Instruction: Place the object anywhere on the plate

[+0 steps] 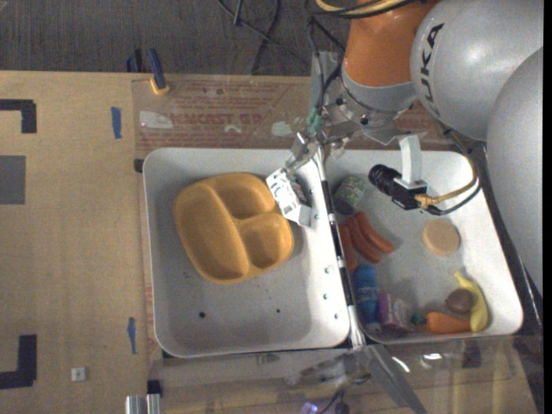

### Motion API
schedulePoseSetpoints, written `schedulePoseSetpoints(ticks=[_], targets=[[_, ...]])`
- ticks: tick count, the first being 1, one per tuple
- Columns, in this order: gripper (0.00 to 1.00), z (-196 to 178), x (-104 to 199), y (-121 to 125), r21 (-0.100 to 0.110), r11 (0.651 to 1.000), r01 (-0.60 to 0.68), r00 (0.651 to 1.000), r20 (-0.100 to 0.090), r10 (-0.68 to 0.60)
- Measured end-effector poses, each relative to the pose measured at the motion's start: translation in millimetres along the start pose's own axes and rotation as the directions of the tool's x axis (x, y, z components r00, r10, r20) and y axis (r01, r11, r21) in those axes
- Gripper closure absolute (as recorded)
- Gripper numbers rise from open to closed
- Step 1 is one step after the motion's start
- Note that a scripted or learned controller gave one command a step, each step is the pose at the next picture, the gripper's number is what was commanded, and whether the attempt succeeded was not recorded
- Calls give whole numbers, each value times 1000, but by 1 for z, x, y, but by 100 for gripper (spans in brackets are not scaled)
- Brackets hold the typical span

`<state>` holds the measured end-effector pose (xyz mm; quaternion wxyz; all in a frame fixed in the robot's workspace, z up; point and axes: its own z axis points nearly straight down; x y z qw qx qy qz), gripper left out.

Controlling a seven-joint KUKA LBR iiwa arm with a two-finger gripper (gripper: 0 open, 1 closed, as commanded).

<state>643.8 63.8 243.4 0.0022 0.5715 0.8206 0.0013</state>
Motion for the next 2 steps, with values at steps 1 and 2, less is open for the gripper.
schedulePoseSetpoints(ticks=[1, 2], targets=[[0, 41, 22, -26, 6, 992, -126, 992, -2, 126], [0, 59, -38, -134, 6, 977, -213, 977, -1, 213]])
